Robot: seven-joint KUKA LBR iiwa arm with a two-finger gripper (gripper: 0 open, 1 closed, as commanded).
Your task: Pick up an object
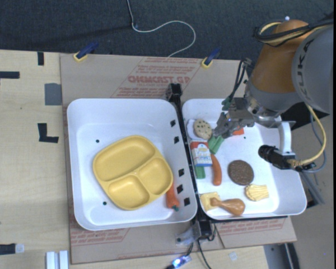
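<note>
Hand [227,126] low in right bin [294,203], near back-left corner, over green piece [215,144] beside cookie [202,129]. Finger state: cannot tell. Step: grasp attempt. Next: close, lift straight.

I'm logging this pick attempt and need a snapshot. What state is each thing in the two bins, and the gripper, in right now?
Gripper: low over the right bin, by the green piece.
Green piece: tilted, beside the gripper.
Cookie: flat, right bin.
Carton: lying down.
Sausage: lying flat.
Patty: flat.
Chip: flat.
Drumstick: on its side.
Yellow tray: upright, left bin.
Carrot: lying beside the tray.
</note>
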